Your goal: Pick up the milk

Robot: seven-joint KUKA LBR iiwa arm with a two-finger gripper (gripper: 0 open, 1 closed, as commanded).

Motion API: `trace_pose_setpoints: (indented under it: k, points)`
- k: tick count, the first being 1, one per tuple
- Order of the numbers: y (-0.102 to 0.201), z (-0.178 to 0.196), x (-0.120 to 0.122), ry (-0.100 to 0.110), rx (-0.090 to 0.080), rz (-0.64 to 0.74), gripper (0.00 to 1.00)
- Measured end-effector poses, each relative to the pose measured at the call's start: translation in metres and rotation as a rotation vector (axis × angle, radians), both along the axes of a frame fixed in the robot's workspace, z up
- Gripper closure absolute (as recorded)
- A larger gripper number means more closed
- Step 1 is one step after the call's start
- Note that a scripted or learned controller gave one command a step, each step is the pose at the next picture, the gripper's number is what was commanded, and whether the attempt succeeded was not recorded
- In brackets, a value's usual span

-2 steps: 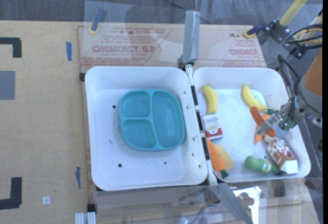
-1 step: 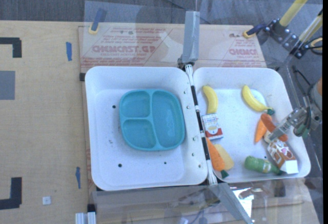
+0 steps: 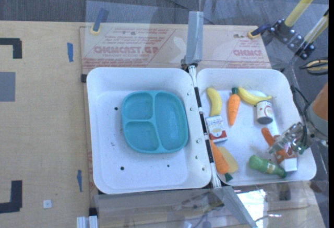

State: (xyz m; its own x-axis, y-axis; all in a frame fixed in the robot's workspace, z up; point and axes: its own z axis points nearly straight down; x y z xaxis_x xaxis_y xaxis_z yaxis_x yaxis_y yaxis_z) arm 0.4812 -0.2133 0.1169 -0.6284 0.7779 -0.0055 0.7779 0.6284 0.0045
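Here the gripper (image 3: 290, 141) sits low over the right bin (image 3: 284, 82) near its outer wall, the grey arm reaching in from the right edge. Whether it is open or closed cannot be told; its metal parts blur into the items beneath.

Right under and beside it lie an orange carrot-like piece (image 3: 268, 135) and a small white-and-red item (image 3: 288, 163), partly covered by the tool. Just below it toward the bin's front wall rests a green bottle (image 3: 266, 165), lying on its side. A little beyond the tool stands a small white can (image 3: 264, 112) with a dark label, and past that a curved yellow banana (image 3: 254, 97).

Farther off across the bin, the milk (image 3: 216, 129), a small boxy carton with red print, lies against the divider side, well apart from the gripper. Near it are a carrot (image 3: 233, 107), a second banana (image 3: 214, 100) and another orange piece (image 3: 220, 159).

Farthest, the left bin (image 3: 99, 117) holds a smooth teal divided plate (image 3: 155, 121).
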Motion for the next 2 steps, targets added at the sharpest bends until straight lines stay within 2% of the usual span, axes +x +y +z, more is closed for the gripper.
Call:
trace_pose_setpoints:
  k: [1, 2]
  points:
    - [-0.01, 0.042, 0.075, 0.001, -0.001, 0.048, 0.0]
    - [-0.007, -0.014, 0.034, -0.001, 0.003, 0.13, 0.0]
